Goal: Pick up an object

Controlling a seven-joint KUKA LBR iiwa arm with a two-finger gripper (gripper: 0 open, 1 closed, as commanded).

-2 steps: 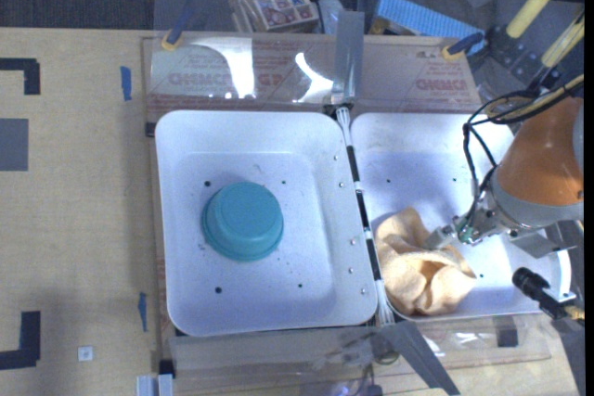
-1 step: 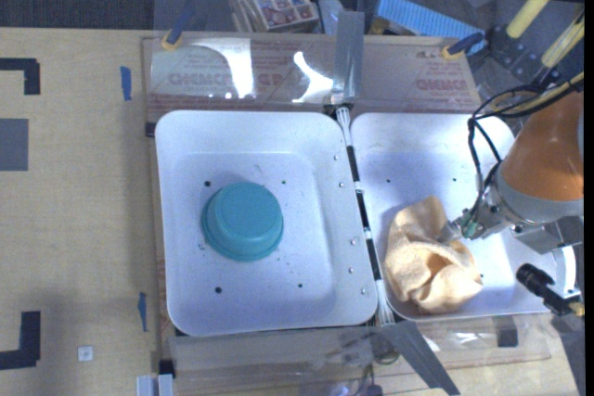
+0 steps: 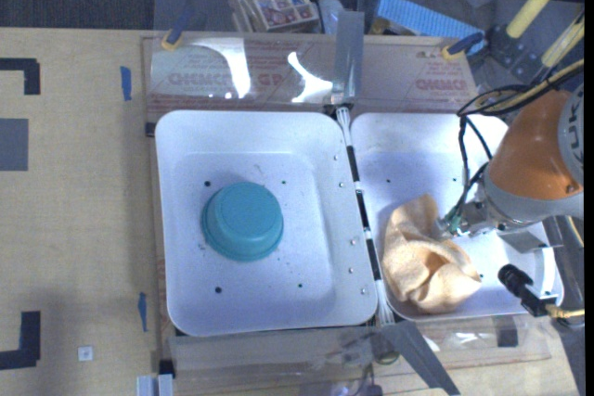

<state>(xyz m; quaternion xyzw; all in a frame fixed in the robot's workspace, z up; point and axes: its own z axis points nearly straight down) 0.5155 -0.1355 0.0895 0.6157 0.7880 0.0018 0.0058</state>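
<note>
Camera view puts your pincer (image 3: 457, 225) at the crumpled tan cloth (image 3: 425, 266) in the right bin (image 3: 408, 144); you cannot tell its grip. Next: confirm hold, then lift.

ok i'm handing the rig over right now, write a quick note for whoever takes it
Gripper: down in the right bin, at the edge of the crumpled tan cloth; finger state can't be read.
Things: cloth lies in the right bin's near left corner; teal bowl sits upside down in the left bin.
Done: arm has reached the cloth, no lift visible.
Left: confirm a grasp and lift one object.
</note>
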